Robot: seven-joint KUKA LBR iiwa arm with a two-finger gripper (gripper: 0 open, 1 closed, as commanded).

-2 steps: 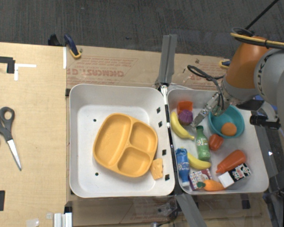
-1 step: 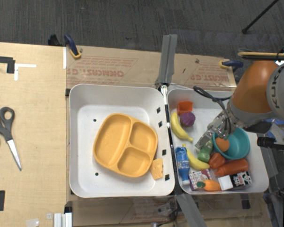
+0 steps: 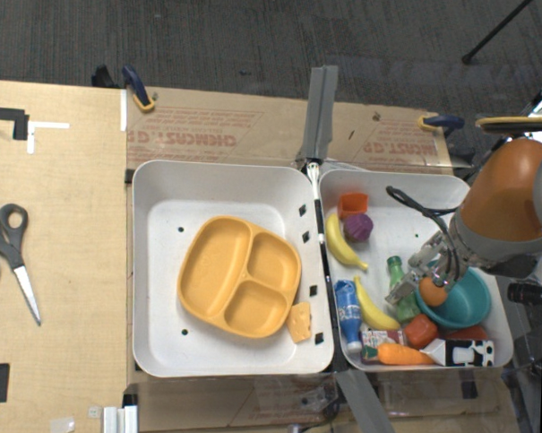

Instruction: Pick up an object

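Observation:
My gripper [image 3: 420,282] hangs low over the right bin [image 3: 416,183], between a green bottle [image 3: 395,270] and a teal bowl [image 3: 463,302]. A small orange ball [image 3: 431,290] lies right at its tip, against the bowl's left rim; whether it is gripped is unclear. Around it lie two bananas [image 3: 339,242] [image 3: 375,308], a purple plum [image 3: 357,227], an orange-red cup [image 3: 352,204], a blue can [image 3: 346,306], a red piece [image 3: 420,332] and a carrot [image 3: 404,355].
The left bin [image 3: 157,251] holds a yellow divided plate [image 3: 240,277] and a yellow wedge [image 3: 300,322]. A black-and-white carton [image 3: 467,352] lies at the right bin's front. Scissors [image 3: 16,256] lie on the bench at the far left. A black cable [image 3: 415,203] loops over the right bin.

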